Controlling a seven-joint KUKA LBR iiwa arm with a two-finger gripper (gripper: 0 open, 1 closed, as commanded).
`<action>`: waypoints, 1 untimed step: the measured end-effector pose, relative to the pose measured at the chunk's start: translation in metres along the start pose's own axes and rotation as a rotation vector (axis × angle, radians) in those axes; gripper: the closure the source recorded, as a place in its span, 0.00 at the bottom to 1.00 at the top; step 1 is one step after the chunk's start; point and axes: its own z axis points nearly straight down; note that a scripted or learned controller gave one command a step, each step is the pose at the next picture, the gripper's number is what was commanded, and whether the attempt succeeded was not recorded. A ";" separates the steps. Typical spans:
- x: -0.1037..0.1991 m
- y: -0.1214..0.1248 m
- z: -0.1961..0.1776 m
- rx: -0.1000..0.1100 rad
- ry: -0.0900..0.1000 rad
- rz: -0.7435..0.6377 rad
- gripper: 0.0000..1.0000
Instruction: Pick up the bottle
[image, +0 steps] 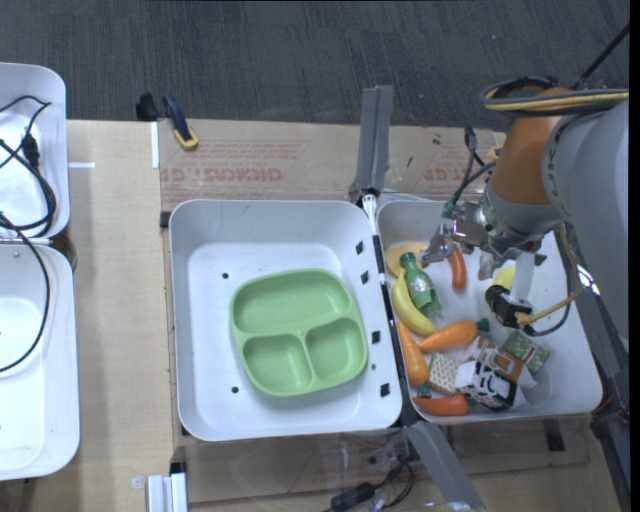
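Nearest the lens, at the front of the right-hand shallow white bin (570, 395): small printed cartons (490, 375) and a red-orange sausage-shaped toy (443, 405), crowded together. Further back, two orange plastic carrots (447, 336), one pointing right, one running along the left wall. Dark green plastic bottle (419, 283) lying tilted on a yellow banana (408, 305), near the bin's left wall, cap toward the back. Red toy sausage (458, 269) upright just right of the bottle.

Two-finger gripper (466, 244) poised over the back of the same bin, beside the bottle, apart from it; fingers spread, nothing between them. Grey arm with orange band (525, 150) entering from right.

Left-hand white bin (200, 330) holding a pale green three-compartment plastic tray (298, 330).
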 end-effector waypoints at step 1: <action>0.025 -0.036 -0.070 -0.001 0.000 0.026 0.00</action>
